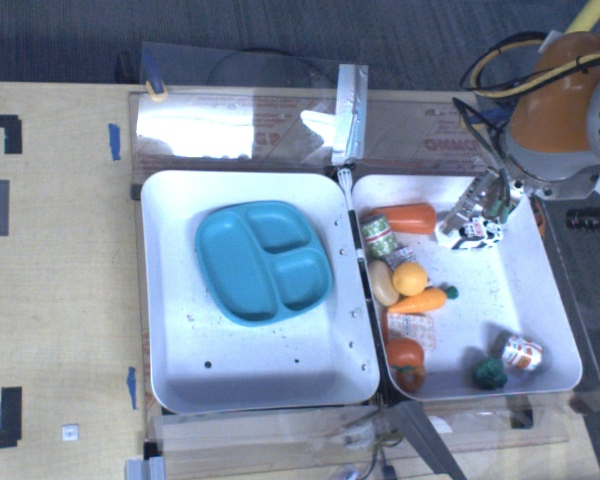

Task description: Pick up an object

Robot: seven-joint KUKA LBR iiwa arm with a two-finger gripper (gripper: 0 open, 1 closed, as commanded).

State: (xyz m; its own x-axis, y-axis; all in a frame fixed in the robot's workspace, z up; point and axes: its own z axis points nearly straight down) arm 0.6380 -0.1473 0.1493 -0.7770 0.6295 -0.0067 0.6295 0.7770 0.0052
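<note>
Plywood bench [60, 298] carries 2 glossy white bins over grey carpet. Tool [477, 206], grip unclear, hangs over the right bin [550, 298], touching a black-and-white toy [477, 233] beside smooth plastic food.

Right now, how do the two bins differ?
The left bin holds one thing, a blue divided plate; the right bin holds many small items, such as a carrot and an orange ball. The gripper is over the right bin, not the left. Both are shallow and white.

Faint reddish print on the clear back panel [280, 118], too blurred to read.
</note>
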